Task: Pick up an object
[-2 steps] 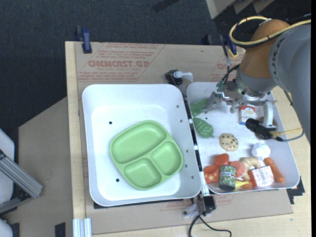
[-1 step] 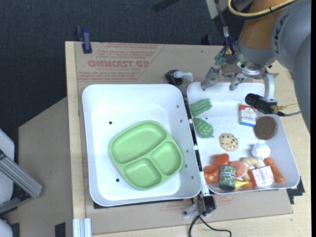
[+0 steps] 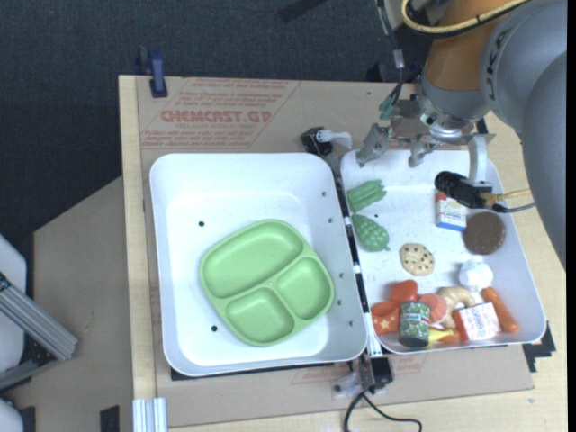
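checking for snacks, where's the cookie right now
The cookie lies in the right bin, near its middle, just right of the green toy and above the red pieces.

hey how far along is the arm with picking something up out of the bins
Done: nothing looks picked yet; the cookie, green can and the other food items lie in the right bin. In hand: the gripper hangs open over that bin's far edge with nothing between its fingers. Left: descend, grasp an item, lift it.

One fixed camera looks down aslant on both bins (image 3: 171,241).
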